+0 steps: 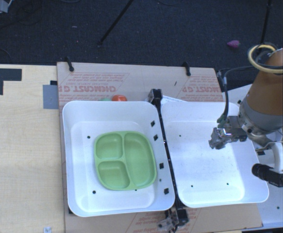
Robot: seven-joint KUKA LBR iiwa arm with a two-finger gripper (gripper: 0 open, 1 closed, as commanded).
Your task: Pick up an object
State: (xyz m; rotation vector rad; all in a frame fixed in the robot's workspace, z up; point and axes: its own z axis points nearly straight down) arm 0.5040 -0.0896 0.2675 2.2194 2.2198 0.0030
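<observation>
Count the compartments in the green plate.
3. The green divided plastic plate lies in the left shallow white bin: one compartment at its upper left, one at its lower left, and one long compartment down its right side.

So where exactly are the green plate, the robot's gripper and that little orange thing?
green plate (125,159), camera view, centre divider.
gripper (219,141), camera view, fingertip end.
orange thing (119,98), camera view, its visible top behind the bin rim.

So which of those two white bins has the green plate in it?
The left bin, far from the arm. The green divided plate lies flat inside; the gripper hangs over the right bin.
</observation>
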